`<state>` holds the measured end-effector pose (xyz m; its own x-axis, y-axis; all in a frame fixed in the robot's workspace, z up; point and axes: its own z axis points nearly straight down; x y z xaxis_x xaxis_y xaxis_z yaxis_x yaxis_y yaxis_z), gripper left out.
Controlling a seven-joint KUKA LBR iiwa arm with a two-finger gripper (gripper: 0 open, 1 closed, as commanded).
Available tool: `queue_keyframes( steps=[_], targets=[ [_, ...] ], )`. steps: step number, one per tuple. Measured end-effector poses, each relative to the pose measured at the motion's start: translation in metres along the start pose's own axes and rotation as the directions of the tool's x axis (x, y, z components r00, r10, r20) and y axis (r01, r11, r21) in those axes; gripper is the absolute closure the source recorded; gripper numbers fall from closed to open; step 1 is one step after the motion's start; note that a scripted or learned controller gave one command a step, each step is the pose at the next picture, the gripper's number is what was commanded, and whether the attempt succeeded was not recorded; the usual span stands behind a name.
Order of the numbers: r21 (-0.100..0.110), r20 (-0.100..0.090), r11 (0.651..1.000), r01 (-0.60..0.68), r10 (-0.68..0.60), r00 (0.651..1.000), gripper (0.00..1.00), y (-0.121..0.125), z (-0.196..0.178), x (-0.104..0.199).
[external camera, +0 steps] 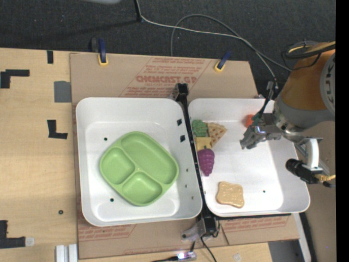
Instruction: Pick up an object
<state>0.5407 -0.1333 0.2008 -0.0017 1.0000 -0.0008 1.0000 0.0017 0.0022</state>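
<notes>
A: On the tabletop (pixel 32 146) sit two white bins; the left bin (pixel 87 113) holds a green divided plate (pixel 139 168), the right bin (pixel 272 201) holds the small things.

B: Which step is this?

A: The approach, I'd judge. The arm (pixel 311 91) reaches in from the right, its pincer (pixel 252 138) low over the right bin's upper part; open or closed, I cannot tell. An orange bit (pixel 249 120) shows just beside it.

B: And the candidates?

A: A toast slice (pixel 230 195) near the front, purple grapes (pixel 206 161), a wedge (pixel 216 131) and a green piece (pixel 199 128) by the divider. Next it must settle over one and close
</notes>
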Motion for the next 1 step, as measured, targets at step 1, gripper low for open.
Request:
queue_keyframes(
  steps=[1],
  targets=[
    [0.001,-0.001,1.000,0.000,0.000,1.000,1.00,0.0005,-0.0266,0.0003]
  ],
)
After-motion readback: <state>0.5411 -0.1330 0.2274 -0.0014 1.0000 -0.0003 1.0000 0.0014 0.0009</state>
